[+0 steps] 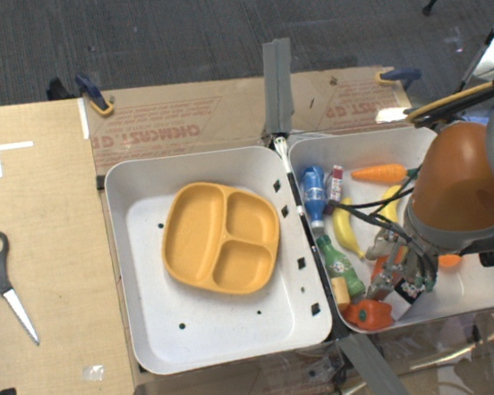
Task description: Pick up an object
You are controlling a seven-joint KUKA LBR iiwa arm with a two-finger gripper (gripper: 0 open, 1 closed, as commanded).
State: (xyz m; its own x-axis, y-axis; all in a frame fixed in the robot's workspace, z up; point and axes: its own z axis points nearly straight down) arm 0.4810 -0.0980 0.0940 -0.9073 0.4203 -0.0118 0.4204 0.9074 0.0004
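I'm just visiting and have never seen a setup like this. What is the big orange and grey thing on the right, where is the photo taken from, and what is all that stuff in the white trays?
The photo comes from one camera fixed above the bench, looking down at a slant. The orange and grey shape is a robot arm reaching in from the right. Its gripper, a two-finger claw, hangs low over the right bin; I cannot tell whether it holds anything. That bin holds small toys: a blue bottle, a carrot, a banana, a green bottle and a red-orange piece. The left bin holds a yellow divided plate. Scissors lie on the bench at the left.
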